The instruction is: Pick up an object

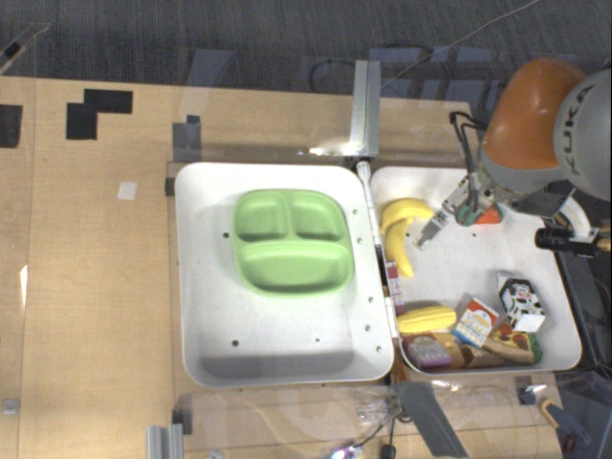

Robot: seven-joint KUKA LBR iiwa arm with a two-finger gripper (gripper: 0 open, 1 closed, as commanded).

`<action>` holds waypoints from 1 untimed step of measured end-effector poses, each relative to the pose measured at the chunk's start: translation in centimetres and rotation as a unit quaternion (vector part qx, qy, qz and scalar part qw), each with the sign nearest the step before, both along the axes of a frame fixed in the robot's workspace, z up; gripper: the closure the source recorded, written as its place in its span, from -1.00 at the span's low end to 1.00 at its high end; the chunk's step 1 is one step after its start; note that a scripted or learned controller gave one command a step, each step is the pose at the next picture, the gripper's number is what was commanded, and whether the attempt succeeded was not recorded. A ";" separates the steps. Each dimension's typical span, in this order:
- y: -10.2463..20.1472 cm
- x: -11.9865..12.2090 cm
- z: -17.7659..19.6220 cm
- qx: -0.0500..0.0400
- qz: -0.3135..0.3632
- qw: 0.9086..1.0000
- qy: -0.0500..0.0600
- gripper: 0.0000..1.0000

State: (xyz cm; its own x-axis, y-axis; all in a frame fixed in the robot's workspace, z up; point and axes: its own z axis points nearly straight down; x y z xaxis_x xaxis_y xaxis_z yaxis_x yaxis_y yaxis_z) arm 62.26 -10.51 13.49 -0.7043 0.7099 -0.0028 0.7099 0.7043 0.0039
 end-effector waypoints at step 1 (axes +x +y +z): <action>1.8 -0.8 2.5 0.000 0.025 1.000 0.000 -1.00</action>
